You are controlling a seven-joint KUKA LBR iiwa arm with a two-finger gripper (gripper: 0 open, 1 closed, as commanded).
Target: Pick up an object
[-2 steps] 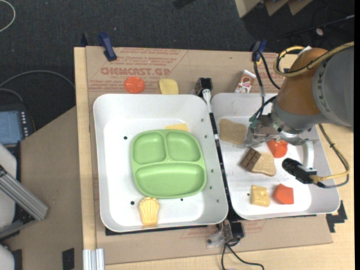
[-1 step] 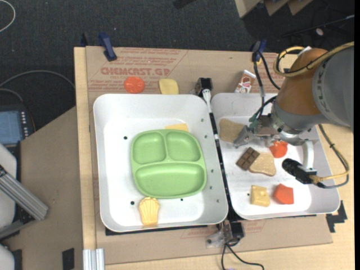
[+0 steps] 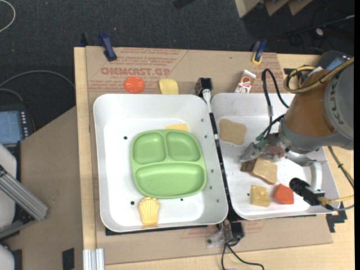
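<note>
— Two white bins: how is the left bin filled?
— One green divided plate, one yellow ridged piece by its near edge.
— And the right bin?
— One tan slice, one bread slice, one cheese cube, one orange-red piece. The gripper is low beside the bread — its opening and grasp, I cannot tell.

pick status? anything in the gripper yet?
Done: the arm has reached into the right bin, gripper low over the cluster by the brown piece and tan slice. In hand: nothing visibly held; I can't tell the finger state. Left: grasp and lift. The cheese block, red piece and round cracker lie untouched.
</note>
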